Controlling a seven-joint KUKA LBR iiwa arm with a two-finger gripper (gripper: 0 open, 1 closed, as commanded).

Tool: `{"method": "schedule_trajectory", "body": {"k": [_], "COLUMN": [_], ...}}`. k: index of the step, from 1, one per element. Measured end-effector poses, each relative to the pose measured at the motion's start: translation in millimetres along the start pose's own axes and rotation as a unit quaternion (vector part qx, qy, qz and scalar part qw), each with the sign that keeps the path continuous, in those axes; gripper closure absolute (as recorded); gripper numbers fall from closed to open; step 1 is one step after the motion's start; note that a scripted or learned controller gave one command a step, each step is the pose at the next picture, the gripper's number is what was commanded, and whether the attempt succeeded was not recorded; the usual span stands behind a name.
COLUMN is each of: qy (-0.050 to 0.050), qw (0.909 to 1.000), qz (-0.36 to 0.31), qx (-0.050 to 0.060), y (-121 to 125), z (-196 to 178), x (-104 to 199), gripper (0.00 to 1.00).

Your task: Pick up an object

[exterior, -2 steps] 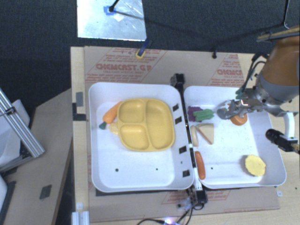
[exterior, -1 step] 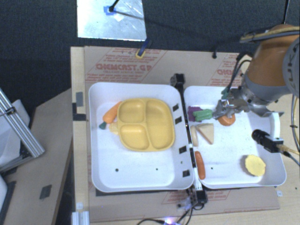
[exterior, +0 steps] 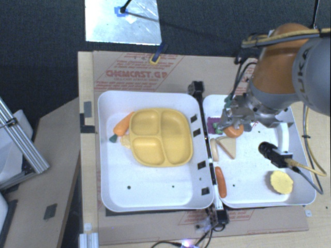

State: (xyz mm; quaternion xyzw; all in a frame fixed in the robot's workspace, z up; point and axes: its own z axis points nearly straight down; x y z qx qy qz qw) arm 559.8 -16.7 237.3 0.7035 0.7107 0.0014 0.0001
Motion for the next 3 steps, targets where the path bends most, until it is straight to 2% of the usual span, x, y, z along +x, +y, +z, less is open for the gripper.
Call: {"method": "schedule_trajectory", "body": {"k": [1, 2, 3], "qy": [0.000, -0.001, 0.000], "qw": [1.0000, 1.0000, 1.0000], "qz": [0.000, 0.002, 0.002], "qx": [0.000, 0.001, 0.001], "y": [-7, -2, -12], "z": [0, 17, 12], "x": [59, 68, 82], "gripper": [1.00, 1.00, 1.00]}}
